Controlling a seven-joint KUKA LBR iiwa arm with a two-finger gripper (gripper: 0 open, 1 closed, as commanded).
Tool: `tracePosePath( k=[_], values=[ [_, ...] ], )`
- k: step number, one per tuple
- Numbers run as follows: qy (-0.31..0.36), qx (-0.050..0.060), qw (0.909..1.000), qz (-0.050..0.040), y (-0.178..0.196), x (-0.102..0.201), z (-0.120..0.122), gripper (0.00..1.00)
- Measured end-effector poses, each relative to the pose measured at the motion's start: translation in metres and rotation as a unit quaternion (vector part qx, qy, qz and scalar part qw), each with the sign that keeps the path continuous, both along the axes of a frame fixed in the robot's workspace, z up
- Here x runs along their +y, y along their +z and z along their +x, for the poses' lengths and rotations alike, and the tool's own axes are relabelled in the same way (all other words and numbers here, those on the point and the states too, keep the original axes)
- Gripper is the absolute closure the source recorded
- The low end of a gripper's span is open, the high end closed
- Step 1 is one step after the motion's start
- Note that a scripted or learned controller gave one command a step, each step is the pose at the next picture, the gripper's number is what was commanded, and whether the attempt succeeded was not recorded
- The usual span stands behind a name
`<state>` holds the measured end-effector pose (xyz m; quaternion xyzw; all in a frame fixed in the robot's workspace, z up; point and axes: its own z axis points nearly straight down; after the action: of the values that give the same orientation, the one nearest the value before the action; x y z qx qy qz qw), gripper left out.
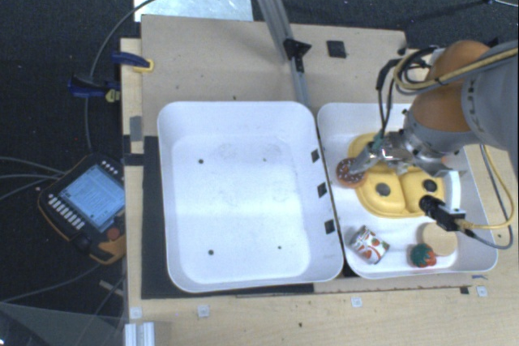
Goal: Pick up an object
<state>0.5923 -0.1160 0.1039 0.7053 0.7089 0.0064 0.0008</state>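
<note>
A yellow moulded toy (pixel 395 189) is lying in the right bin (pixel 332 126), its long axis running from far left to near right. The gripper (pixel 375 154) is hanging over its far left end; whether it is apart or together cannot be told. A round brown disc (pixel 350 172) is sitting just left, and a small can (pixel 367 245), its label unreadable, and a green-and-red ball (pixel 422 255) are lying nearer. The left bin (pixel 166 126) is resting beside it on a tan board (pixel 211 61) over dark carpet (pixel 57 4).
</note>
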Motion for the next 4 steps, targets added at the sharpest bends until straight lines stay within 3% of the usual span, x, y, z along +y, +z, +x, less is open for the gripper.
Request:
tracePosePath(
  k=[1, 2, 3, 4],
  values=[
    [0.004, -0.004, 1.0000, 0.0063, 0.014, 0.008, 0.005, 1.00],
    [0.001, 0.001, 1.0000, -0.0044, 0.070, 0.014, 0.015, 1.00],
    [0.000, 0.002, 1.0000, -0.0044, 0.114, 0.013, 0.018, 1.00],
    [0.000, 0.003, 1.0000, -0.0041, 0.133, 0.013, 0.019, 1.00]
  ],
)
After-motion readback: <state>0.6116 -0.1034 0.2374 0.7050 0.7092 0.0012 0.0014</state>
